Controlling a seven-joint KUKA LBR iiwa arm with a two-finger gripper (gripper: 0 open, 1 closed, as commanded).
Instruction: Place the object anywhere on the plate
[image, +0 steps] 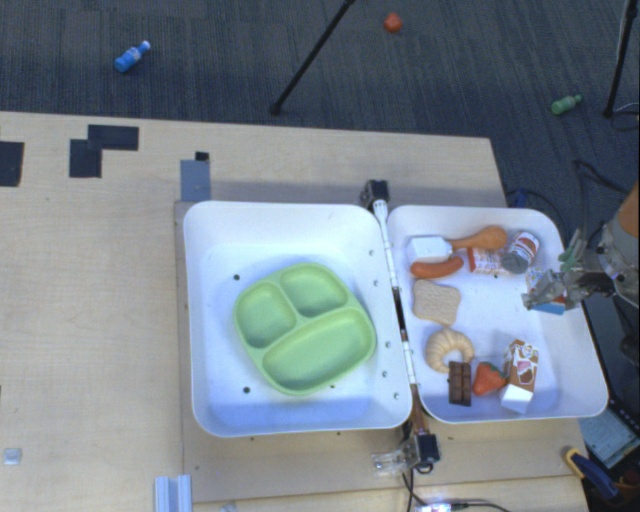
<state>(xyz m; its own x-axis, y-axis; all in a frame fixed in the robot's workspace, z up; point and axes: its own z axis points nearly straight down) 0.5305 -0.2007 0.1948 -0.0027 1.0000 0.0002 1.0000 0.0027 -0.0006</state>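
Observation:
A green plate (305, 326) with three compartments lies in the left white bin (210, 400), with nothing on it. My gripper (551, 291) hangs low over the right edge of the right bin (590, 385), far from the plate. A small blue piece (548, 308) shows right beneath the gripper's tip; I cannot tell whether it is held. The closest toy foods are a can (517, 251) up and to the left and a small carton (520, 368) below.
The right bin also holds a white cube (427, 246), a sausage (437, 267), an orange drumstick (481, 239), a bread slice (436, 301), a croissant (449, 346), a chocolate bar (459, 382) and a red piece (488, 378). A raised divider (394, 290) separates the bins.

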